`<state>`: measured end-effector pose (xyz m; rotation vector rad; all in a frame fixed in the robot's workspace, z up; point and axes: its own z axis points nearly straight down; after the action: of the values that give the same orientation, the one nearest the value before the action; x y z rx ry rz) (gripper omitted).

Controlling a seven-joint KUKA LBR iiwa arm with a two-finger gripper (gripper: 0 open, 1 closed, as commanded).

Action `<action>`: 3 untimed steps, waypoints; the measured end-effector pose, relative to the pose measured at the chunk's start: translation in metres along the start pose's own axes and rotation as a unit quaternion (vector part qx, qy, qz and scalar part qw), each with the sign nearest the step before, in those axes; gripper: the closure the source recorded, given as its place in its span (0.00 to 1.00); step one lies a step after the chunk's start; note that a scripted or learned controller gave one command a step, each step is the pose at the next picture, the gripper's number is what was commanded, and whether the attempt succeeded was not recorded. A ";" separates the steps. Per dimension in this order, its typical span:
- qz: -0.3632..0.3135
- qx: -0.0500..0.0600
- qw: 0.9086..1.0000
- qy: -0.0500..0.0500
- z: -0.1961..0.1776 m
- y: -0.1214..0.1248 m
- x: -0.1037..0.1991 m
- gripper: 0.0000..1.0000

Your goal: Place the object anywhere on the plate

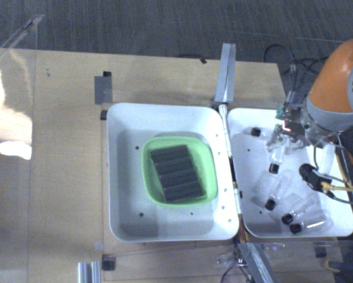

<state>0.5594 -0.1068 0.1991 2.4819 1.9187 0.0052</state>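
Note:
A square green plate (148,168) lies in the left bin (123,158), with a dark grey ridged block (176,173) resting on it. Several clear small bottles with black caps lie in the right bin (247,217): one near the back (256,132), one in the middle (273,168), and others at the front (288,219). My gripper (281,141) hangs over the back half of the right bin, just above the middle bottle. The clear plastic blurs against the white bin, so nothing can be made out in its grasp.
A metal divider post (226,75) stands behind the seam between the bins. The arm's grey and orange wrist (339,87) and black cables (318,178) cover the right bin's right side. Bare wooden bench (46,187) extends to the left.

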 end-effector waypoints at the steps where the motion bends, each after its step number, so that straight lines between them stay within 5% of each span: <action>1: -0.010 0.002 1.000 0.001 0.015 -0.072 0.072 1.00; 2: -0.010 0.002 1.000 0.001 0.015 -0.072 0.072 0.00; 3: 0.010 0.000 1.000 0.001 -0.038 -0.095 0.085 0.00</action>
<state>0.4884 -0.0007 0.2364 2.5016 1.8950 0.0089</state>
